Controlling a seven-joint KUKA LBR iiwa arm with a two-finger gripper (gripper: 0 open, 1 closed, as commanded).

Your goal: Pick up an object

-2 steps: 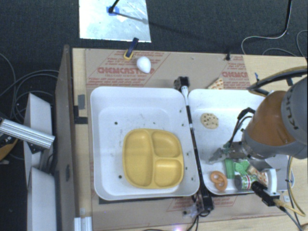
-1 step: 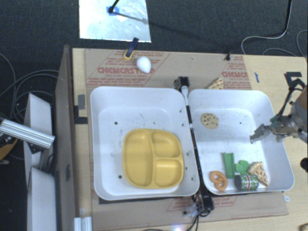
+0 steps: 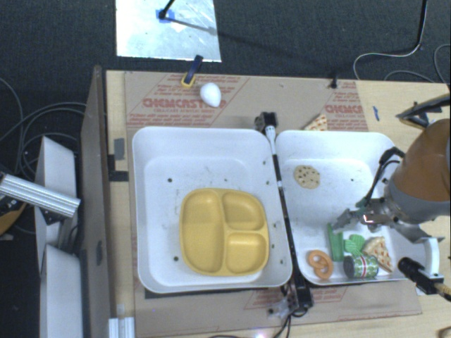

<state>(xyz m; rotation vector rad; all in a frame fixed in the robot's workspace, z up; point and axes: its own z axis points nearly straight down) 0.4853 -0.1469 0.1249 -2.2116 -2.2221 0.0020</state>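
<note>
My grey and orange arm (image 3: 423, 182) is reaching in from three o'clock over the right shallow white bin (image 3: 338, 146); my two-finger gripper (image 3: 359, 220) is hanging just above a green plastic piece (image 3: 337, 245), and I cannot tell its state; a round brown cookie (image 3: 306, 176) is lying at eleven o'clock; a yellow divided plate (image 3: 224, 229) is sitting in the left bin (image 3: 162, 160).

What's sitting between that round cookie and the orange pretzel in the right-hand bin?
Nothing: in the camera view, bare white bin floor runs from the cookie down to the pretzel.
</note>
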